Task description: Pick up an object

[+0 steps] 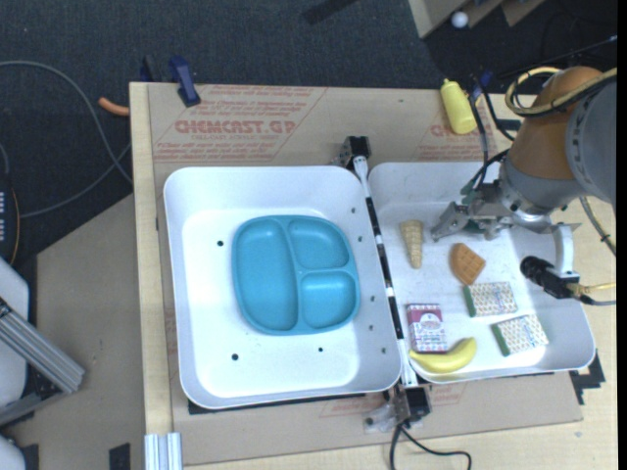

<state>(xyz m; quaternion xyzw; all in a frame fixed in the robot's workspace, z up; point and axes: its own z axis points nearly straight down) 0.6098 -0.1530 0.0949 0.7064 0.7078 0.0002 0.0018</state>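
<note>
Here we cannot tell the gripper's [468,219] state; below it lie one cone [412,242], one banana [443,357], three packets [493,299].

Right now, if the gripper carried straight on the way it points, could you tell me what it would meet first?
The gripper points toward the view's left, low over the right bin. Going straight on, it would probably meet the ice cream cone first, though depth is hard to judge from this view.
</note>
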